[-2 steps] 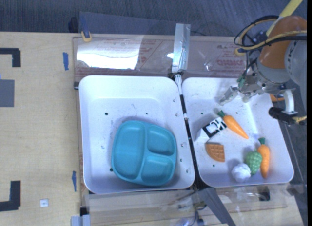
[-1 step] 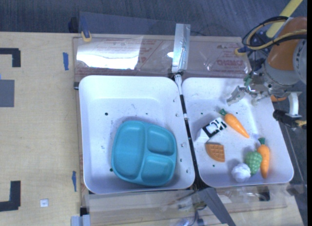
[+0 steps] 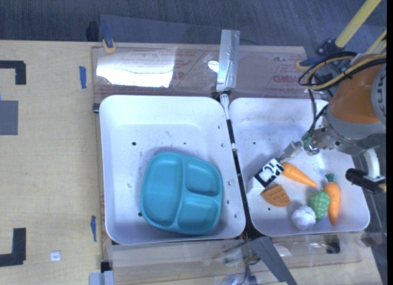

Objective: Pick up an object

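Hand: hand [image 3: 270,172] low in the right bin [image 3: 270,121], its black-and-white tip just above the bin floor at the left end of the object cluster; whether it is open or closed cannot be told from this slant.
Arm: grey arm [image 3: 353,121] with an orange band reaches in from the right, a slim metal link running down-left to the hand.
Nearest object: orange carrot [image 3: 299,175] lying aslant, its thin end touching or just beside the hand.
Below the hand: flat orange wedge [image 3: 276,196], just beside the hand.
Other objects: second carrot [image 3: 332,201] with a green top, upright near the bin's right wall; green leafy piece [image 3: 319,202] beside it; white round object [image 3: 303,217] touching the green piece.
Left bin: left bin [image 3: 123,155] holds a teal divided plate [image 3: 182,193], in its lower half.
Table: pale wooden table [image 3: 46,155] left of the bins.
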